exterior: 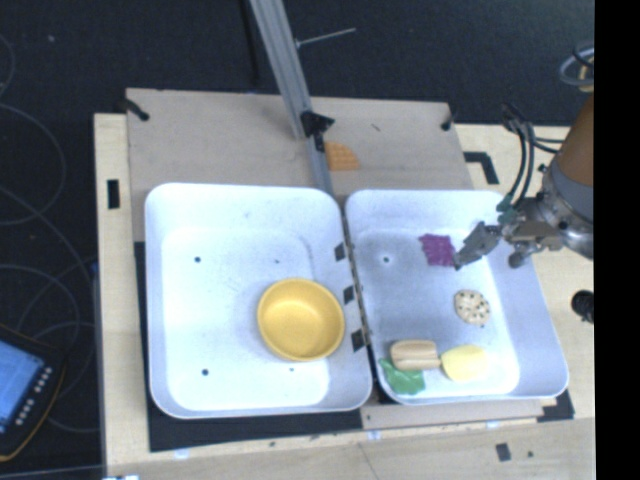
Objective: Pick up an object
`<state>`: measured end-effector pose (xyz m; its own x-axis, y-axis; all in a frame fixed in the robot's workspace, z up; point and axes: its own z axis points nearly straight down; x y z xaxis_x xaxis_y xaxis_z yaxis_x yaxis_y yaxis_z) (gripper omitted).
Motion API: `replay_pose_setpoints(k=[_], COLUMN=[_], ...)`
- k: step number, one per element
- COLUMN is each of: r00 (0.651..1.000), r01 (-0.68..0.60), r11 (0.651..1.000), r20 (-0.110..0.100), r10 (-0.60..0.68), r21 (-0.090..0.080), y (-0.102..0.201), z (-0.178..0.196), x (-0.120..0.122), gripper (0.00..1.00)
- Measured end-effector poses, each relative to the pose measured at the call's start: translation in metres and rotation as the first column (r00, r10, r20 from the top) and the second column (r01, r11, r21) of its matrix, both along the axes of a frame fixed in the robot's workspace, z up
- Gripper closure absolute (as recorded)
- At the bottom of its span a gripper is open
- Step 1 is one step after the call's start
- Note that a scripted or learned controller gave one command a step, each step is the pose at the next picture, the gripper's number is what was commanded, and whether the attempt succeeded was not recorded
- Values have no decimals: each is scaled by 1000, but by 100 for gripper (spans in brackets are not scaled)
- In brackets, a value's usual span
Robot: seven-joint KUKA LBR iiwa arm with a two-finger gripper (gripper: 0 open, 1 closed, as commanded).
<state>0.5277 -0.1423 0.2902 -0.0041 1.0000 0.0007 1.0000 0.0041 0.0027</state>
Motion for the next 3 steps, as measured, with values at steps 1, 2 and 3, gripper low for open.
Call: replay_pose_setpoints(k=[1,2,3], r00=[1000,1000,1000], r01=[1,5,6], r11=[1000,1000,1000], r20=[0,-7,-7], r10=[-1,-5,-6], r21=[0,-2,-2], y=[0,-1,3], z=[0,-61,-122], x=[0,-6,-3], gripper=[0,0,0])
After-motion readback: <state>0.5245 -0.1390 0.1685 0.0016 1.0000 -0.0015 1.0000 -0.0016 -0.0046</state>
